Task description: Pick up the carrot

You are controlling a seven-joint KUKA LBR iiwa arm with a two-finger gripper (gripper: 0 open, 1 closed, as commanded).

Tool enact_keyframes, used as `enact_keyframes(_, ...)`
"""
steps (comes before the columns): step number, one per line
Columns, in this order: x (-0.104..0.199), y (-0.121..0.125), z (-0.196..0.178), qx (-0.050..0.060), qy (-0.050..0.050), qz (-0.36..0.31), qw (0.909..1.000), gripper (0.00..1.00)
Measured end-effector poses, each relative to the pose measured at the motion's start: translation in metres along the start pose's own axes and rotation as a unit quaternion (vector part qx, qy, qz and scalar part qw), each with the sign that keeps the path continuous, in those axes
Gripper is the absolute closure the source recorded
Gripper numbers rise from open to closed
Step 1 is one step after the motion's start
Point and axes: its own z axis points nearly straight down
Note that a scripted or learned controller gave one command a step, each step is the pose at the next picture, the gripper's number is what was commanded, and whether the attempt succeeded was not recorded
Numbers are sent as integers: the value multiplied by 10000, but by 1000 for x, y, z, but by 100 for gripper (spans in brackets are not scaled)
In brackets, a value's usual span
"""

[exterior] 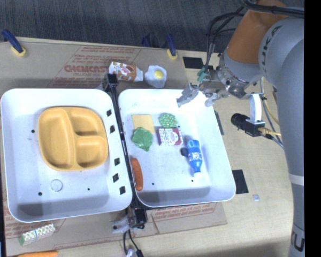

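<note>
The counter point(257, 208) is pale wood under a dark carpeted floor point(96, 9); a printed cardboard sheet point(69, 58) lies on it, held at the far edge by clips. On the cardboard we see two shallow white bins side by side, touching along a black hinge-like strip.

Left bin point(16, 143): a yellow divided tray point(74, 138), nothing else of note. Right bin point(214, 165): a yellow block, a green leafy piece, a second green item, a small red-and-white carton point(169, 136), a blue bottle point(193, 155). The carrot point(137, 174) lies lengthwise against the near-left wall of the right bin, just beside the dividing strip and apart from the other items.

The arm point(278, 52) reaches in from the right. The hand point(197, 94) hovers over the far-right corner of the right bin, fingers spread, nothing between them.

We judge the step in hand to be the approach: the carrot is untouched and well apart from the hand. The next move calls for a travel across the bin toward its near-left side, then a descent with the fingers straddling the carrot's narrow width. The wall just beside it leaves little room for one finger; we expect a risk of a slipped grasp.

Smaller items outside the bins: a brown carton and a yellow-centred piece point(156, 75) on the cardboard beyond them.
</note>
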Motion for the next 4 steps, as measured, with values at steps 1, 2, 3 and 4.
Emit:
enact_keyframes(1,45,26,49,4,7,-623,9981,0)
enact_keyframes(2,81,34,148,10,5,15,10000,0)
enact_keyframes(3,82,5,147,12,3,475,9989,0)
enact_keyframes(4,83,5,137,26,5,456,9990,100)
